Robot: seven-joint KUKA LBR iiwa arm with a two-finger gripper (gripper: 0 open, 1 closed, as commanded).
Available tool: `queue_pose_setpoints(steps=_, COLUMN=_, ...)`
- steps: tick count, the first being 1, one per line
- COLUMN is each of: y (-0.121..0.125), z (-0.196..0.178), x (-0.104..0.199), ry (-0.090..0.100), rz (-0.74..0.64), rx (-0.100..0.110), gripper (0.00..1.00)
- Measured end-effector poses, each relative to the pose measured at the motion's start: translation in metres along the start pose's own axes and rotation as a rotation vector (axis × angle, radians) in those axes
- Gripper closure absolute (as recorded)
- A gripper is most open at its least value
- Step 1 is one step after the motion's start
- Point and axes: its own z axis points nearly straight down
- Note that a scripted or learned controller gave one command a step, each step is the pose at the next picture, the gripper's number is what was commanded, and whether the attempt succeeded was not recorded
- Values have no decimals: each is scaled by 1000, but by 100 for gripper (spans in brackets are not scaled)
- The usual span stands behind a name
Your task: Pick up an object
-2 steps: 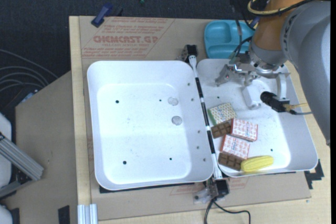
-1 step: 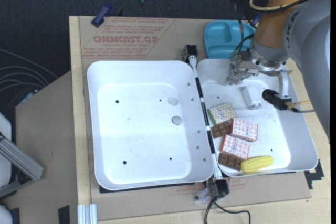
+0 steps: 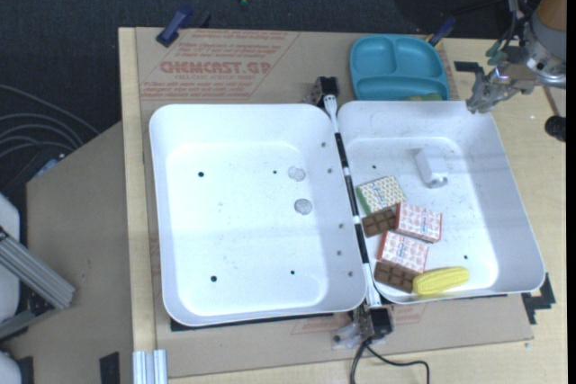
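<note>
Plainly, yellow corn cob (image 3: 439, 281), right bin's (image 3: 504, 166) front edge

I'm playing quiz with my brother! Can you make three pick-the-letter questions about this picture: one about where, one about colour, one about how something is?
1. Where is the yellow corn cob?
A. left bin
B. right bin
C. floor

2. What colour is the divided plate behind the bins?
A. red
B. teal
C. black

3. How is the pincer?
A. gripping the corn
B. inside the left bin
C. above the right bin's far corner, holding nothing visible

Answers: 1 B, corn lies at its near edge; 2 B, plainly teal; 3 C, it hangs there.
</note>
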Motion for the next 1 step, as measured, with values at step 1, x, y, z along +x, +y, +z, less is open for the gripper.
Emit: queue_pose_setpoints(steps=1, y=0, z=1, x=1, ry=2, rz=-1, rx=2, gripper=0)
